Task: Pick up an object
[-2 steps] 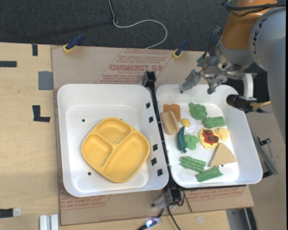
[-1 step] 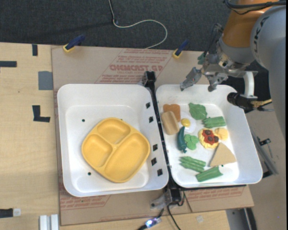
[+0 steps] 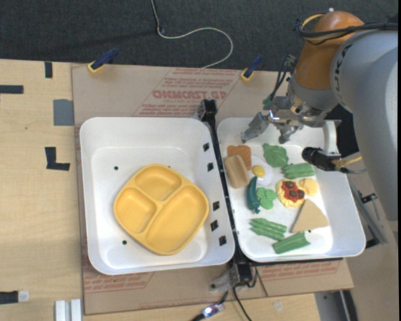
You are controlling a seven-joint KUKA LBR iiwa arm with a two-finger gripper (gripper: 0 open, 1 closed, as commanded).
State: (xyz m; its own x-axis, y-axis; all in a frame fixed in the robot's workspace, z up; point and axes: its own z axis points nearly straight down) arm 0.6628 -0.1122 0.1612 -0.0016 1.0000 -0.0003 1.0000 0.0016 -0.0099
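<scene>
The right bin holds several toy foods: a brown bread roll, a green leaf, a pizza slice, a tan wedge, a dark green pepper and green beans. My gripper hangs over the back of this bin, just above the leaf and to the right of the roll. Its two fingers are spread open with nothing between them.
A yellow divided plate lies in the left bin. A black divider with clips runs between the bins. The grey arm with its orange band fills the upper right. A white cable lies behind the bench.
</scene>
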